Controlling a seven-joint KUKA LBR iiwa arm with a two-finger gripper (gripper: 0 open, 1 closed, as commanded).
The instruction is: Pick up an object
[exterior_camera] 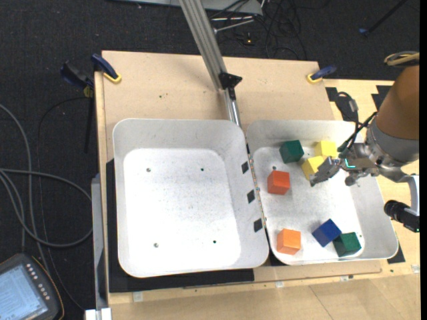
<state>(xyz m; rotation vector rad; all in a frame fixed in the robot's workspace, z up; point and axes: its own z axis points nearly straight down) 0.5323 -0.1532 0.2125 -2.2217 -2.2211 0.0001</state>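
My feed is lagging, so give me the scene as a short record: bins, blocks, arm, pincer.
right bin: seven blocks
far blocks: green, yellow, yellow
middle block: orange
near blocks: orange, blue, green
left bin: white, beside the right bin
arm: in from the right
pincer: over the right bin, at the nearer yellow block; grip unclear

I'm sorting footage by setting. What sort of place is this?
Probably a robotics lab: a wooden bench clamped at its corners bears two white bins, the right one holding coloured blocks; a gripper reaches in, and cables trail over the dark floor.
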